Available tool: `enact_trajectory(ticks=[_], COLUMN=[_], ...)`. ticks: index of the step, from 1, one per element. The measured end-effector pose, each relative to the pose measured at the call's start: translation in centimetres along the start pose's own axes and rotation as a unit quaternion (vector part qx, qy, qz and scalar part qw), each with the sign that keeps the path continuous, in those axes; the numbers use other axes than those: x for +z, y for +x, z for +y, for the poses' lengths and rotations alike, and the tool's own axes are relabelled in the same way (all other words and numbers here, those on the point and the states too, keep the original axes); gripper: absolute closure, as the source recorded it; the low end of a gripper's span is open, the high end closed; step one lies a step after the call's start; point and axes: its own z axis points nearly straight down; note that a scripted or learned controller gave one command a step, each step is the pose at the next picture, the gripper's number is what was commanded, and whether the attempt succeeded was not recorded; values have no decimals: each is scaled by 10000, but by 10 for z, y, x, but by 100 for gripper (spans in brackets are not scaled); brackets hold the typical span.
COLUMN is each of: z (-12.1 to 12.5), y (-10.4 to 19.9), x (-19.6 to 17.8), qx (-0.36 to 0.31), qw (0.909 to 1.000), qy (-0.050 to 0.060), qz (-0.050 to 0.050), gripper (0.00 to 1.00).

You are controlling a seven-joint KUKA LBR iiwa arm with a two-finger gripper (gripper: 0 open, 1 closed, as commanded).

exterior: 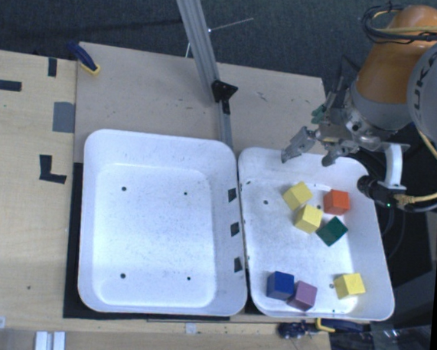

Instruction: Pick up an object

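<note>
**Listener:** What is the camera showing you right now?

**Operator:** I am looking down on a tan counter (157,95) carrying two shallow white bins. The left bin (93,197) is sitting in the middle of the frame; the right bin (258,282) is sitting just beside it, toward the lower right. The arm is reaching in from the upper right, and its end effector (311,150) is hanging over the upper edge of the right bin. Its two fingers are standing spread apart and I am seeing nothing between them.

**Listener:** Where are the things to pick?

**Operator:** All are lying in the right bin. A yellow block (297,194) is nearest the end effector, with a second yellow block (309,218) touching it below. An orange block (337,201) and a green block (332,231) are crowding in from the right. Lower down, a blue block (280,285) and a purple block (304,295) are sitting together, and a third yellow block (350,285) is lying apart.

**Listener:** How are you planning the grasp?

**Operator:** I am judging the lone yellow block the safest: it has free space on its sides. In the upper cluster, the fingers risk landing on a neighbour, so I am favouring a straight descent, fingers square to two flat faces.
</note>
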Motion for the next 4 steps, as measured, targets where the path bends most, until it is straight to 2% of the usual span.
enact_trajectory(ticks=[1, 2, 3, 4], z=[0, -1, -1, 0], y=[0, 4, -6, -7], x=[0, 44, 99, 137], qx=[0, 7, 10, 6], qw=[10000, 10000, 10000, 10000], qy=[0, 19, 23, -39], qz=[-1, -7, -10, -37], gripper=[0, 0, 0, 0])
